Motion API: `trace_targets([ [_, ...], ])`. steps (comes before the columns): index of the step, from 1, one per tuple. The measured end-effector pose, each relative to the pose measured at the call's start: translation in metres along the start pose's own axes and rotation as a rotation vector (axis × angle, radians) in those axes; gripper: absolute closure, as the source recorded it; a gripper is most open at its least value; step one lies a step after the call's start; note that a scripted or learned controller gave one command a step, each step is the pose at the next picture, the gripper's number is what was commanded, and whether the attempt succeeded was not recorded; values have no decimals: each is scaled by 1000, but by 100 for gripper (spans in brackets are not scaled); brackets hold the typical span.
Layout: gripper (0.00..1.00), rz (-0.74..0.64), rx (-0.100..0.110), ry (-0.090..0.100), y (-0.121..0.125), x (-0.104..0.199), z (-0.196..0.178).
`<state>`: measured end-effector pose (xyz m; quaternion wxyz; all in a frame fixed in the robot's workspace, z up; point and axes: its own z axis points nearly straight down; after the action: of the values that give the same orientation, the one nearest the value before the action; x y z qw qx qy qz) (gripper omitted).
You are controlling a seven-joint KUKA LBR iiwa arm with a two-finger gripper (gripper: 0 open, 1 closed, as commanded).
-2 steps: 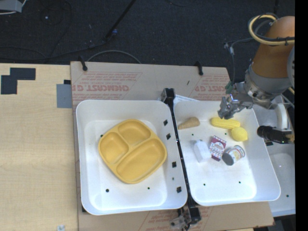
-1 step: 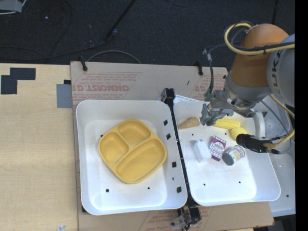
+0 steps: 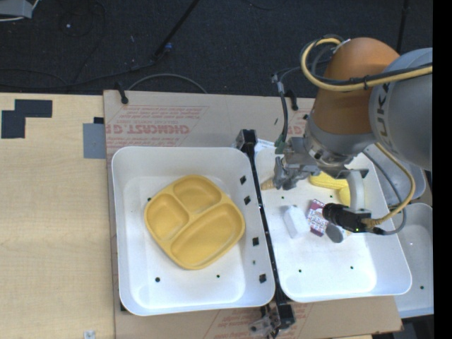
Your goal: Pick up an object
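My gripper [image 3: 285, 178] hangs low over the far left part of the right bin [image 3: 332, 268], under the grey arm with the orange band. A small white block [image 3: 291, 221] lies just in front of it on the bin floor. Beside that block, to its right, lies a pink and maroon packet [image 3: 316, 216]. A yellow banana-shaped thing [image 3: 330, 182] lies to the right of the gripper, partly hidden by the wrist. A tan piece [image 3: 268, 183] pokes out at the gripper's left, by the bin wall. I see nothing between the fingers.
The left bin [image 3: 212, 288] holds a yellow divided plate [image 3: 194, 221], lying flat near its middle. A black divider [image 3: 258, 217] runs between the two bins. Cardboard [image 3: 176, 122] lies beyond the bins.
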<state>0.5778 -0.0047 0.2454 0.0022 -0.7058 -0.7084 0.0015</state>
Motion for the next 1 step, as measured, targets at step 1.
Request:
trace_targets([
  [1, 100, -2, 0, 1, -5, 49, -1],
])
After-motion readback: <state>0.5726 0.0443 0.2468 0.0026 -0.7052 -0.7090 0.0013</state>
